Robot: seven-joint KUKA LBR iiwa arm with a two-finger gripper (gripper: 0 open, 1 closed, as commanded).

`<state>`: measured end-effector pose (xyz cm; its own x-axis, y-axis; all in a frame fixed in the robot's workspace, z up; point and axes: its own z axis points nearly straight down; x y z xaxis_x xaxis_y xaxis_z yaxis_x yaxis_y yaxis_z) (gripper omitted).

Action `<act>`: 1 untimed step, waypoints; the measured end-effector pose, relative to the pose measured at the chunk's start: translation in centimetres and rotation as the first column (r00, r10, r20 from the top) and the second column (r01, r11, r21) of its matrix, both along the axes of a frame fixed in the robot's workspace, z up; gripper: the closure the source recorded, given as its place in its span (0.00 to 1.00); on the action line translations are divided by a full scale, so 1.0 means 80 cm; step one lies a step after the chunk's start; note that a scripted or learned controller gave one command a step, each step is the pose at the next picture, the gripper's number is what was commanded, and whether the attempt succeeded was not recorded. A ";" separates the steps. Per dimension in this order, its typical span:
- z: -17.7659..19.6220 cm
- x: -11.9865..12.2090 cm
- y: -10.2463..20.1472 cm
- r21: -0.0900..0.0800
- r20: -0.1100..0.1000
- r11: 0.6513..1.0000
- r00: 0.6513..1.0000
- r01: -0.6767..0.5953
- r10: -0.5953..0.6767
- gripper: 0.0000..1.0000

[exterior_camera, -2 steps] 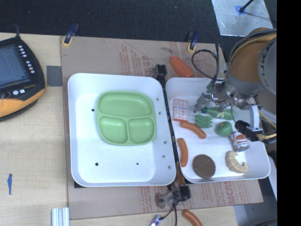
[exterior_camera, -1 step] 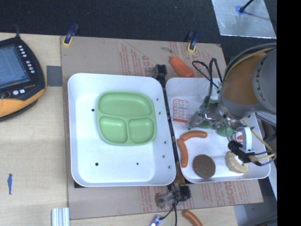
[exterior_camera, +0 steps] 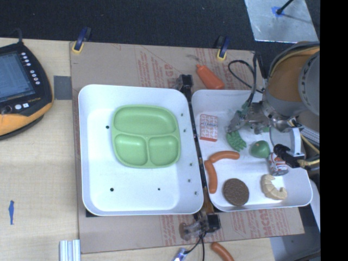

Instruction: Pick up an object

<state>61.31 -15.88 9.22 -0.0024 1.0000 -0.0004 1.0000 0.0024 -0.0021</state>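
Gripper (exterior_camera: 243, 123), grip unclear, above green toy (exterior_camera: 236, 141) beside cracker packet (exterior_camera: 208, 127), sausages (exterior_camera: 223, 156), cookie (exterior_camera: 236, 191)

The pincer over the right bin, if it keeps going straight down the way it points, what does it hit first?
Probably the dark green ridged piece, which lies right under the pincer in the right bin. Depth is hard to judge from this slanted view.

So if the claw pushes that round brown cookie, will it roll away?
Probably not. The cookie lies flat on the floor of the right bin, so it would likely slide rather than roll. It looks thin and stiff, so it is probably light and hard to pinch from above.
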 end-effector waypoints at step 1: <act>-0.002 0.052 -0.034 0.003 -0.008 1.000 1.000 -0.001 0.001 0.00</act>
<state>65.48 -18.62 9.08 -0.0034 1.0000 0.0029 0.9999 0.0035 -0.0103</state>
